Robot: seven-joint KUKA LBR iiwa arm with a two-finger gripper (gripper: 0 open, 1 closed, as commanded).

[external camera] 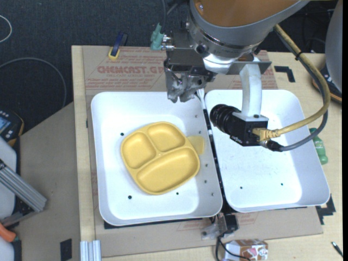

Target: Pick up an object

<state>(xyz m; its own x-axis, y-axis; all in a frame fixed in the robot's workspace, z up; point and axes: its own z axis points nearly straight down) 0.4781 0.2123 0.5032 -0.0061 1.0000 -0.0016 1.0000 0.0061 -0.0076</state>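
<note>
Bench (pixel 130 72) surface is seen covered by a brown printed board, and two white bins are carried on it side by side. Starting at the left, a small blue and yellow item (pixel 116 46) is spotted on the board, just beyond the far corner of the left bin (pixel 111 194).

Inside that bin, a yellow divided plate (pixel 159 156) is laid flat near the middle, turned at a slant to the walls, with two small compartments at the far side and one long compartment at the near side.

Moving on, the claw (pixel 182 93) is found hanging over the far right corner of the left bin, close to the wall shared with the neighbour and well apart from the plate. Nothing is seen gripped, and whether the claw is spread or pressed together cannot be told from this angle.

A pale yellow scrap (pixel 197 144) is glimpsed beside the plate's right edge, touching it or tucked under it.

Over to the right bin (pixel 272 178), where a bare speckled floor is shown. At its right rim, a small green object (pixel 321 150) is noted.
</note>
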